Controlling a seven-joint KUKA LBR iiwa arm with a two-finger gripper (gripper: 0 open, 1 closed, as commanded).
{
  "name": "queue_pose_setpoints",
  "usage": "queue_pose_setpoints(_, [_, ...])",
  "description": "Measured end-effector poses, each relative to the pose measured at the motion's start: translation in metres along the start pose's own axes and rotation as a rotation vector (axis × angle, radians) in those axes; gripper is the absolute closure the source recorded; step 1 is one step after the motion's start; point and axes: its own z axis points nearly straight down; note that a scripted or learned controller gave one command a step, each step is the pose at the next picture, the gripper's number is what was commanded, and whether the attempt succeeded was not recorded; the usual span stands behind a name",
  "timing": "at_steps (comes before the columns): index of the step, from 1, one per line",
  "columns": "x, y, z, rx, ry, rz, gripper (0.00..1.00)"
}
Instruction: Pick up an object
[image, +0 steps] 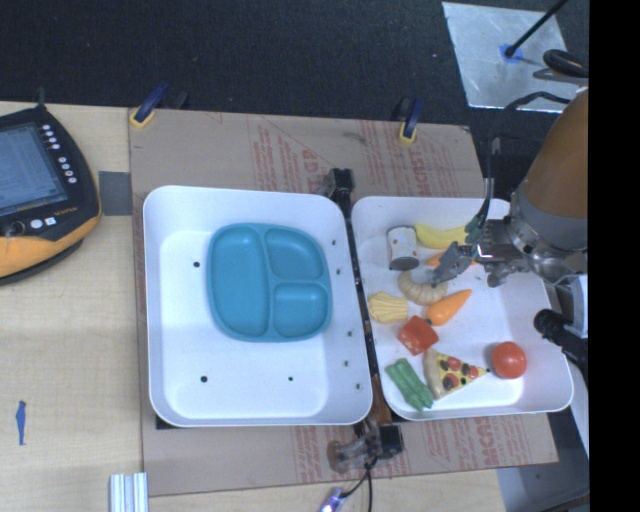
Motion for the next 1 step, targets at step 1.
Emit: queue_pose_setpoints(1, [-0.0345,0.0051,0.1251,0.002,-0.001,0.0,0.0])
